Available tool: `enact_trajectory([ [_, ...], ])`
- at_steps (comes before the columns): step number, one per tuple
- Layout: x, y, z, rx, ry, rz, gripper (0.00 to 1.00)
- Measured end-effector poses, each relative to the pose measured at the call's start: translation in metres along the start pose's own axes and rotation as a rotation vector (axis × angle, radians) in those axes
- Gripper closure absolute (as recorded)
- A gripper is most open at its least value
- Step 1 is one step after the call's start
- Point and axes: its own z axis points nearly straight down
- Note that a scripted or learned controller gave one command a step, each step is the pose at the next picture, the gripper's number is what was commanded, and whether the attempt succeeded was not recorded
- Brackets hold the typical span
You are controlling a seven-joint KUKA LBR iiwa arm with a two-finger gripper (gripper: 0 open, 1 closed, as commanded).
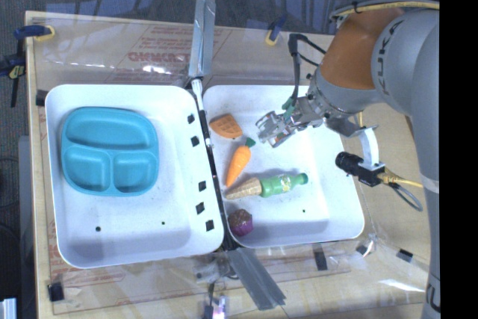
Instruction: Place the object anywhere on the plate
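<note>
Your hand [270, 128] hovers at two o'clock of the carrot [237, 163] in the right bin [340, 217]; I cannot tell its grip. The blue plate [109, 149] waits in the left bin [123, 239], so any pick must cross over.

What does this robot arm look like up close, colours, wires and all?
The arm is thick, rounded and grey, with a broad orange band above the wrist and dark lettering on its shell. Thin black cables loop beside it. It ends in a small silvery metal gripper, and a black fitting with a white strap sticks out nearby.
</note>
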Motion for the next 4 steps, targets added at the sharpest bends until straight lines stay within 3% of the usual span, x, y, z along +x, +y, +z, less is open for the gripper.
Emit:
enact_trajectory([
  [1, 0.072, 0.097, 0.012, 0.002, 0.001, -0.181, 1.00],
  [2, 0.160, 0.103, 0.012, 0.004, 0.002, -0.252, 1.00],
  [3, 0.232, 0.087, 0.012, 0.004, 0.002, -0.442, 1.00],
  [4, 0.232, 0.087, 0.012, 0.004, 0.002, -0.441, 0.00],
])
